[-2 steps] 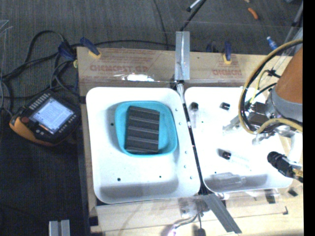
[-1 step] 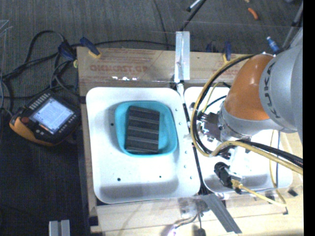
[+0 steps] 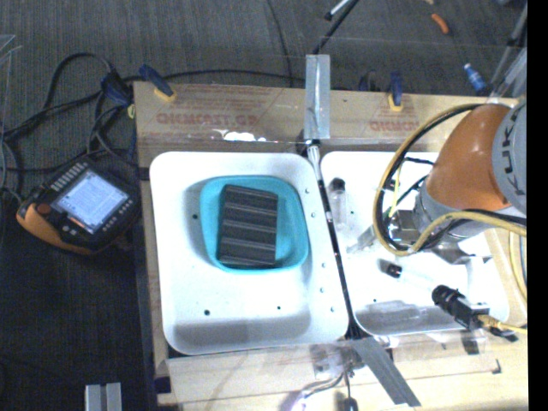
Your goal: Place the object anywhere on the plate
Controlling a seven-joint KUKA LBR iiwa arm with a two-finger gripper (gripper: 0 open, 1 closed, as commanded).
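Arm point(image 3: 479, 165): cut off at the right picture edge; its upper links lie outside the frame. Wrist and cabling cover much of the right bin point(image 3: 368, 306), hiding most of its floor and far wall.

Gripper: fingers masked by the wrist housing and cable loops; their spread cannot be told.

Blue plate point(image 3: 295, 229): middle covered by the dark ribbed block point(image 3: 248, 225); rim shows around it.

Small dark item point(image 3: 391, 270) on the right bin floor: too small to identify.

Orange objects point(image 3: 438, 21) on the floor, top right: blurred, kind unclear.

Pale object point(image 3: 102, 396), bottom left: cut by the lower edge.
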